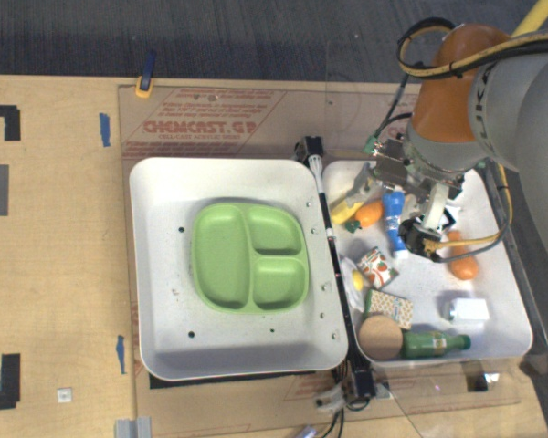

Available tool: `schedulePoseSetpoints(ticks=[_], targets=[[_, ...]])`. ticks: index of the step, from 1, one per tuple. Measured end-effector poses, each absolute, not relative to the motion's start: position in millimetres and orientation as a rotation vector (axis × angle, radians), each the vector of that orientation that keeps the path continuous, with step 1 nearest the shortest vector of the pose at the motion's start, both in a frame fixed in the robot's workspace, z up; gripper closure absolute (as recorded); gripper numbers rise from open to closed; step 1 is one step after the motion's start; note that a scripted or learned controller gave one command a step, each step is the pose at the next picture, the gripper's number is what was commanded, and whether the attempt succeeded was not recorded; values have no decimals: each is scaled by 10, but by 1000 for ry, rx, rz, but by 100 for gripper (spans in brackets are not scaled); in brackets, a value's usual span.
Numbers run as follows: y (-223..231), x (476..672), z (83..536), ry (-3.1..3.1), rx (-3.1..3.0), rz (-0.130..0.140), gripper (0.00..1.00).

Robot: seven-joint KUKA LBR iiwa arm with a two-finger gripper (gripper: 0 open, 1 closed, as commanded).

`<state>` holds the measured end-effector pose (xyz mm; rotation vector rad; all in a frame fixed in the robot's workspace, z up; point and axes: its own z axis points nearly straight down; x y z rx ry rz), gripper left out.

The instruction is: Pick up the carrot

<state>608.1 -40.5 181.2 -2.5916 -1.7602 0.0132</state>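
The fixed camera looks down on two white bins side by side. The left bin [155, 272] holds a green divided plate [251, 256] lying flat near its middle. The right bin [511, 322] is crowded, and the arm's orange band [452, 80] sits over its upper part, with the gripper [418, 222] reaching down into the clutter. Whether it is open or closed, or has anything in its grasp, cannot be told from here, since the wrist and cables cover it.

The carrot [457, 240] seems to be the thin orange piece just right of the gripper, partly hidden; this is uncertain. A round orange fruit [464, 267] lies just below it. Left of the gripper sit a yellow piece [345, 213] and a small orange ball [370, 214], with a blue object [393, 210] between them and the gripper. Lower down lie a red and white carton [376, 267], a patterned packet [390, 308], a tan round object [379, 336], a green bottle [436, 342] on its side, and a white block [468, 310]
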Motion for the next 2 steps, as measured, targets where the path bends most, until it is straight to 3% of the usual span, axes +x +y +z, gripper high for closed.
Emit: schedulePoseSetpoints(ticks=[1, 2], targets=[[-887, 6220, 962, -1677, -2660, -6, 0], [-896, 6192, 1040, -1668, -2655, 11, 100]])
